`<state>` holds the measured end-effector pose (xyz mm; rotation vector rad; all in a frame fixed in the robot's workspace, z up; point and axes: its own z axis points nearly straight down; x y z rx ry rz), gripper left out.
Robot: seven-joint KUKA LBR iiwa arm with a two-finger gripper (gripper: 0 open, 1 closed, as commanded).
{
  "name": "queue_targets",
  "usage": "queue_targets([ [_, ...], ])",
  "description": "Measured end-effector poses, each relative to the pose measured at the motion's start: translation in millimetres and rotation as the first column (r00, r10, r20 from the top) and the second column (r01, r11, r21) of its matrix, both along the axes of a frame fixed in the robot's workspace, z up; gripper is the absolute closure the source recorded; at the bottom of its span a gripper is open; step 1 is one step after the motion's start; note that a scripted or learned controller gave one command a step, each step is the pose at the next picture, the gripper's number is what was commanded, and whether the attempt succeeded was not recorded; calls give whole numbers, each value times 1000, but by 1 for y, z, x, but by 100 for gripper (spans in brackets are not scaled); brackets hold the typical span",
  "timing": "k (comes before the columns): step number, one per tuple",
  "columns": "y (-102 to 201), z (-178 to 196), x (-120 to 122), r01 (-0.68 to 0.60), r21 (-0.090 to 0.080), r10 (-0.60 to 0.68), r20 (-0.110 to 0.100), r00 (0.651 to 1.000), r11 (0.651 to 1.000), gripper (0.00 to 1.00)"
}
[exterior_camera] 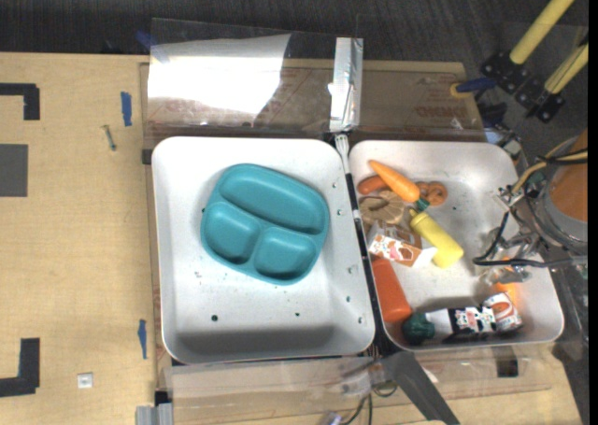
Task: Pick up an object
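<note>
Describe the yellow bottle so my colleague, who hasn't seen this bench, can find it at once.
Look in the right-hand shallow white bin, the one crowded with small toys. Near its middle lies a yellow plastic squeeze bottle, on its side, pointing up-left, just below the orange toy carrot. It is the bin's only plain yellow item; the neighbours are orange or printed cartons.
</note>
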<state>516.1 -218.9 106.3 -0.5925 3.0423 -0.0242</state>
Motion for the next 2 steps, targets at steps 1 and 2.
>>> queue_targets([
  [1, 4, 135, 54, -246, 2, 246, -32, 969, 969, 100],
  [2, 4, 131, 53, -245, 6, 245, -37, 969, 970, 0],
])
